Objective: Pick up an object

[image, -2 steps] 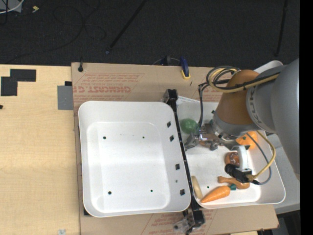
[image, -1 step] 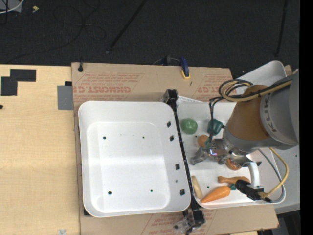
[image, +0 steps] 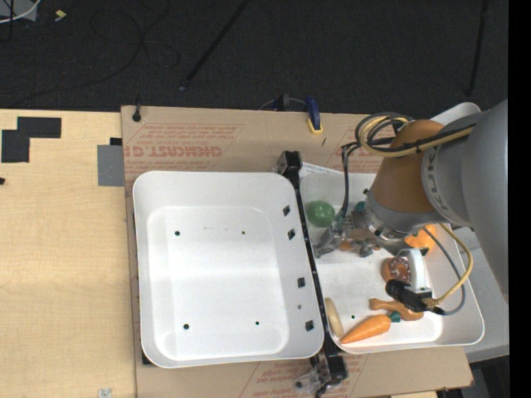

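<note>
The right white bin (image: 465, 326) holds several small things. A green ball (image: 320, 213) lies near its far left corner. An orange carrot (image: 365, 329) rests at the near edge, beside a pale flat piece (image: 333, 315). A brown round item (image: 398, 268) and a brown and teal item (image: 400, 307) lie in the middle right. An orange piece (image: 424, 239) shows beside the arm's wrist. My gripper (image: 347, 239) is low inside this bin, just right of and below the green ball. The wrist hides the bin floor behind it.
The left white bin (image: 158, 222) sits next to the right one, with a black divider (image: 300, 247) between them. The grey arm with its orange band (image: 411, 181) covers the far right of the right bin. Cables (image: 383, 129) loop above the wrist.
</note>
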